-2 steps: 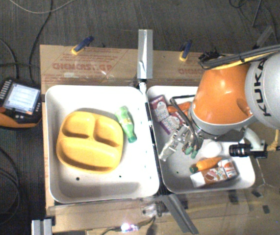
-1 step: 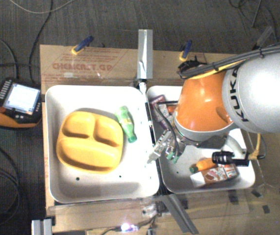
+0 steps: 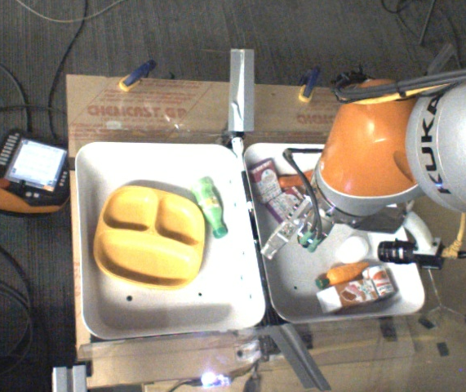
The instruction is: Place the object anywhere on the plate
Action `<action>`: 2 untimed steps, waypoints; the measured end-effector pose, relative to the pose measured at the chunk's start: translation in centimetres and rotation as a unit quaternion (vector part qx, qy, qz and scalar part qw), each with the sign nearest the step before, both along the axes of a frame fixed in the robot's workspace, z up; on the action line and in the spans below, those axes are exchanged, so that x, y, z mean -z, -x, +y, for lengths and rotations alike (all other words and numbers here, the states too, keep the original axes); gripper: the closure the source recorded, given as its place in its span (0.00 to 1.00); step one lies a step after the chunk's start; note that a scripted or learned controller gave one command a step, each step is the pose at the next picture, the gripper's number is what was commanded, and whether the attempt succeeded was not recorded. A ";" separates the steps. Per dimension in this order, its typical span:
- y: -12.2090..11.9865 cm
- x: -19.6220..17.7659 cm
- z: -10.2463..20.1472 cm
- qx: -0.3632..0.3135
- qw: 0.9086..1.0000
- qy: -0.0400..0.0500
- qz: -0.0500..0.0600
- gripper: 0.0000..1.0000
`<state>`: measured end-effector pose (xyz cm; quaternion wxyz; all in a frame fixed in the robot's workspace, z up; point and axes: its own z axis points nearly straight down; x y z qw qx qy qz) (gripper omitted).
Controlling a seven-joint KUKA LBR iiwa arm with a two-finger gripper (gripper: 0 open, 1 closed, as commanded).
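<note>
The arm (image 3: 396, 149), grey with a broad orange band, hangs over the right bin (image 3: 286, 296) and covers much of its far half. The left bin (image 3: 94, 300) carries a yellow divided plate (image 3: 147, 235) toward its near-left side. A green bottle (image 3: 211, 206) lies against the plate's far-right rim, partly on the bin floor. In the right bin, a dark snack packet (image 3: 269, 188) rests near the far-left corner, and a carton (image 3: 363, 288) with an orange piece (image 3: 343, 274) on it sits by the near edge.

The gripper (image 3: 298, 231) hovers low over the left part of the right bin; whether its fingers are parted or closed around anything cannot be told, since they blur into the clutter beneath.

Which item is meant for the plate is uncertain. The packet probably lies too flat to pinch cleanly, so a grasp may slip. A carried object could also clip the wall between the bins, or nudge the bottle on arrival.
</note>
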<state>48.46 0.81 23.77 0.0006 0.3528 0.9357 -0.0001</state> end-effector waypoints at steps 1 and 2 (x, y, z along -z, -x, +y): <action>-0.9 5.4 0.3 -0.208 0.978 -0.001 0.001 1.00; 0.0 4.3 -5.0 -0.440 0.898 0.000 0.000 1.00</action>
